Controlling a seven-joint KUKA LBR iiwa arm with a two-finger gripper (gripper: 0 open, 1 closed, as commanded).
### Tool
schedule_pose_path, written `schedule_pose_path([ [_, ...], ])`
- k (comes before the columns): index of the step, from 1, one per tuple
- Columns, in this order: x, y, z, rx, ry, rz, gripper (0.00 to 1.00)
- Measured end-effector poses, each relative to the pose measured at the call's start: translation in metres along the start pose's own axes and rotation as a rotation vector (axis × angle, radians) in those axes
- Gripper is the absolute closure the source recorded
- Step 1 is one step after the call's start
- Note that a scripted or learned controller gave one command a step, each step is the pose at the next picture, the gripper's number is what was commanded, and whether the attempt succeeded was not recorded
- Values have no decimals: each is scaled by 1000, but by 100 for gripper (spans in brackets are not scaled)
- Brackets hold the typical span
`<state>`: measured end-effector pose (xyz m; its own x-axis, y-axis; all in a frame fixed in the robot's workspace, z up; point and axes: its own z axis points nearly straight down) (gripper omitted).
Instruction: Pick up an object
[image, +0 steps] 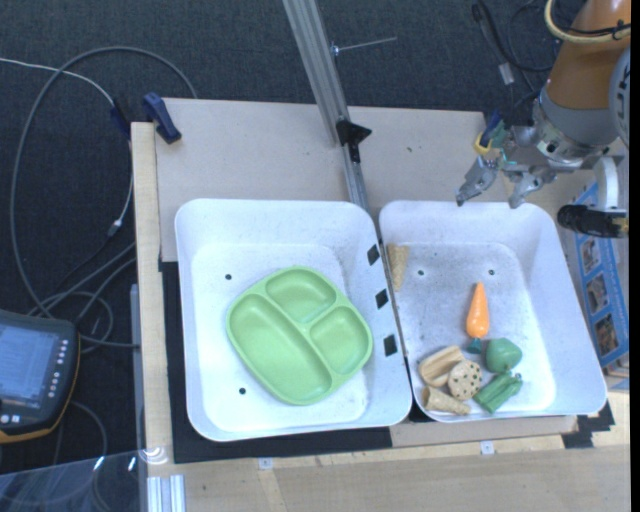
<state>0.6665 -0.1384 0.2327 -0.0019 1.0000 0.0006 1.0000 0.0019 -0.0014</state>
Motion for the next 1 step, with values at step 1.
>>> schedule_pose_path([
  [1,0,0,0,0,-1,0,0],
])
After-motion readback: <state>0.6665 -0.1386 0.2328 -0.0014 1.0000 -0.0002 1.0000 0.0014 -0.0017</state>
